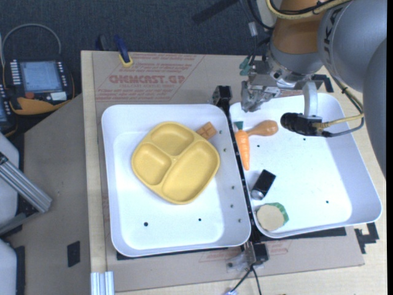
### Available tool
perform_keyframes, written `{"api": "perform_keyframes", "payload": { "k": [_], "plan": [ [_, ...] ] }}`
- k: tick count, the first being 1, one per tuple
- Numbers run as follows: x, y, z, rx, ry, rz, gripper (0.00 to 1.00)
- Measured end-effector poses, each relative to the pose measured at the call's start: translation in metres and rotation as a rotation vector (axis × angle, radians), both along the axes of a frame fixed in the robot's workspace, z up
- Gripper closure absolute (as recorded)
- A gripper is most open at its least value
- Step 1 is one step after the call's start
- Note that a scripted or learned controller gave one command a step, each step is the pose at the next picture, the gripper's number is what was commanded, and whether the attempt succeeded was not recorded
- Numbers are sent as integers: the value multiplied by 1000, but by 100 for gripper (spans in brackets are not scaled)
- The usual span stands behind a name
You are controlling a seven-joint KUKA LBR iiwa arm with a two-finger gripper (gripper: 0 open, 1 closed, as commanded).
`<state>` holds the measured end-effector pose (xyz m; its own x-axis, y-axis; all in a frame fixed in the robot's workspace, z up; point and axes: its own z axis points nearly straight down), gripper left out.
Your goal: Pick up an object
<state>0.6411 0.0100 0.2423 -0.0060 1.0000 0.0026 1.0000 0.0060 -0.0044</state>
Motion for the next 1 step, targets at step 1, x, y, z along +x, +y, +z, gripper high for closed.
{"api": "perform_keyframes", "payload": {
  "k": [1],
  "plan": [
    [0, 59, -13, 0, 0, 0, 100]
  ]
}}
